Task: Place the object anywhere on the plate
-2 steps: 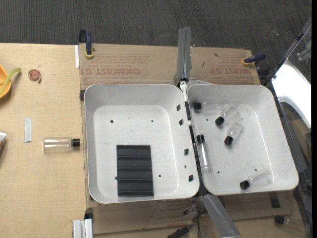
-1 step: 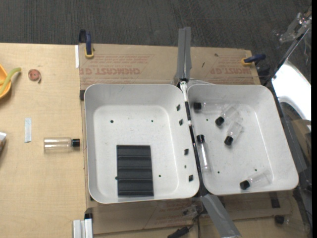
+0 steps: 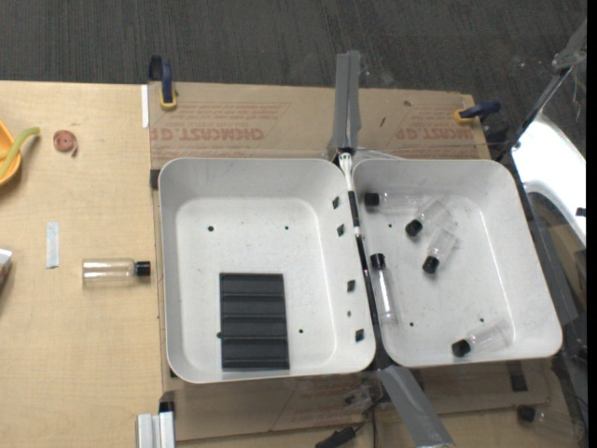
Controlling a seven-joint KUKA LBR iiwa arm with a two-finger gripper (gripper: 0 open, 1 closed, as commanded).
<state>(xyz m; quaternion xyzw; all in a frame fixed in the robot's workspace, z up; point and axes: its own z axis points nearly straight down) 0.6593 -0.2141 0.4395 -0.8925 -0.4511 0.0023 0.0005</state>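
**Vials in the right bin, dark plate in the left**

Vials (image 3: 440, 247), clear with black caps, lie scattered in the right bin, well apart from the plate.

At the far left, the pale wooden table (image 3: 75, 362) carries a yellow object (image 3: 7, 152) cut off by the frame edge, a small reddish disc (image 3: 63, 140), a short white strip (image 3: 52, 245) and a clear bottle (image 3: 112, 270) lying on its side with its black cap towards the bins. Dark grey carpet (image 3: 280, 17) runs along the top of the view.

A printed cardboard sheet (image 3: 242, 124) lies under both bins, held by a blue clamp (image 3: 160, 73) at its left corner and another (image 3: 480, 112) at its right.

The left bin (image 3: 177, 250) holds one black ribbed plate (image 3: 253, 322), flat on the floor near the front wall.

A grey bar (image 3: 347, 101) stands behind the seam between the bins.

In the right bin (image 3: 522, 250), one long vial (image 3: 381, 287) lies along the left wall, two sit near the middle, one (image 3: 480, 339) rests by the front right corner, and a small black cap (image 3: 371, 199) lies near the back left.
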